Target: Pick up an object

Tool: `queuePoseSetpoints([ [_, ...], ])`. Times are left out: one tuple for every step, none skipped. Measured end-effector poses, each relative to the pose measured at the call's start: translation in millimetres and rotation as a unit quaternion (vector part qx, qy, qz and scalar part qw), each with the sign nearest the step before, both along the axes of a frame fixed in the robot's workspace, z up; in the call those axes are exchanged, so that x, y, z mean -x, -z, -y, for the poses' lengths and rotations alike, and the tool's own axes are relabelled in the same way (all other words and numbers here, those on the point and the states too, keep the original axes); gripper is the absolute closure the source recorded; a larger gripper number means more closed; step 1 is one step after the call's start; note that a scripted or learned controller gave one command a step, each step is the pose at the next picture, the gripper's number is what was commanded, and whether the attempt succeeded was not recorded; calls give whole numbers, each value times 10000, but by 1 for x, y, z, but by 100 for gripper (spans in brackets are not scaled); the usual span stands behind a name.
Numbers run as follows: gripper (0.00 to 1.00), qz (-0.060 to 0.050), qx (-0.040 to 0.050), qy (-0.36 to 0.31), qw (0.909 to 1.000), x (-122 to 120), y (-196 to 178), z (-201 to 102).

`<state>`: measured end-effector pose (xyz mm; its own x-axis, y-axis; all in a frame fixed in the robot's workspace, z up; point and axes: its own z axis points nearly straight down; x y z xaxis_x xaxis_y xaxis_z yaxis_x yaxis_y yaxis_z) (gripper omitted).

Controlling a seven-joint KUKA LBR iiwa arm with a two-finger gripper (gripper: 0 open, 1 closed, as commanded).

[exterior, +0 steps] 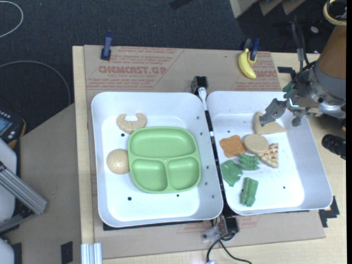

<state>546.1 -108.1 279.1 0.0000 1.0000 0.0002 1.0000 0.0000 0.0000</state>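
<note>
The gripper (273,113) hangs low over the right bin (308,191), beside a tan piece (266,126), likely choosing it; its grip state cannot be told.

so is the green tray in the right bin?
No, the green tray lies in the left bin, beside a round bun.

The arm (330,65) runs off the right edge. The gripper (273,113) overlaps a pale food piece (270,128), hiding its top.
</note>
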Motion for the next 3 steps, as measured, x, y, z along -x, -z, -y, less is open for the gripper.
queuePoseSetpoints([
  [0,-79,-28,-40,10000,67,95,-97],
  [100,12,2,10,10000,61,79,-91],
  [100,38,-5,-28,10000,50,14,-131],
])
